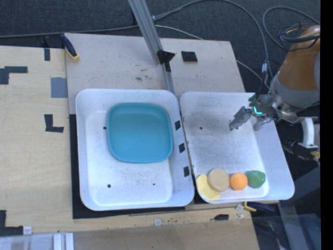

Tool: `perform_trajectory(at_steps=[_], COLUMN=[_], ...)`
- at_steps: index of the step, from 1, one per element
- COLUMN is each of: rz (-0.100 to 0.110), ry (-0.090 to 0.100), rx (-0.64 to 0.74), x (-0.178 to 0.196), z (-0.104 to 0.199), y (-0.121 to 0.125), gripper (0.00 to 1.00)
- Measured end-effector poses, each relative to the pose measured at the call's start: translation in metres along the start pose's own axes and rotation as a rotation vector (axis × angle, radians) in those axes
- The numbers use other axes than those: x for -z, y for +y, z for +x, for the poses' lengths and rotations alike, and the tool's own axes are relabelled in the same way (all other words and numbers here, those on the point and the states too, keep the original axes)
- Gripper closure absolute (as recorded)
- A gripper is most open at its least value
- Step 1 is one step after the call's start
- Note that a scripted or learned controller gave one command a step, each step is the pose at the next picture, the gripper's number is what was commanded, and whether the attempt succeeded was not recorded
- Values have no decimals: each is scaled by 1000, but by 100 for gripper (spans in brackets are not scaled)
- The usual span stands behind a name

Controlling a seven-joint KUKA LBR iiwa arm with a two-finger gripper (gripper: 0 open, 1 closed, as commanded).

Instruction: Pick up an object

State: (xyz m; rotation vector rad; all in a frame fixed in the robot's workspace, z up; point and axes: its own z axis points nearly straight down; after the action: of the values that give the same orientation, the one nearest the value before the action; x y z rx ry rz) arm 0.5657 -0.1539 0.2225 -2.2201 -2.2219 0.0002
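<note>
Along the front edge of the right bin [270,145] lie several small objects: a yellow flat piece [203,188], a tan round piece [218,179], an orange ball [238,182] and a green piece [256,178]. My gripper [248,117] hangs over the upper right part of that bin, well behind the objects. Its two grey fingers [239,119] stand apart with nothing between them.
A blue square plate [139,132] lies in the left bin [91,155]. A slanted metal pole [151,30] rises from behind the bins. Cables loop over the dark floor at the back right. A yellow-and-blue tool [69,48] lies at the bench's far left corner.
</note>
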Motion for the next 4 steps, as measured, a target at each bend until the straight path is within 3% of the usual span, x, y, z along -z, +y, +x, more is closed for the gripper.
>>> perform_trajectory(at_steps=[1,3,4], rz=[0,4,-1], ry=[0,0,-1], rx=[0,0,0], x=[0,-106,-133], z=[0,-4,-4], y=[0,-11,-11], gripper=[0,0,0])
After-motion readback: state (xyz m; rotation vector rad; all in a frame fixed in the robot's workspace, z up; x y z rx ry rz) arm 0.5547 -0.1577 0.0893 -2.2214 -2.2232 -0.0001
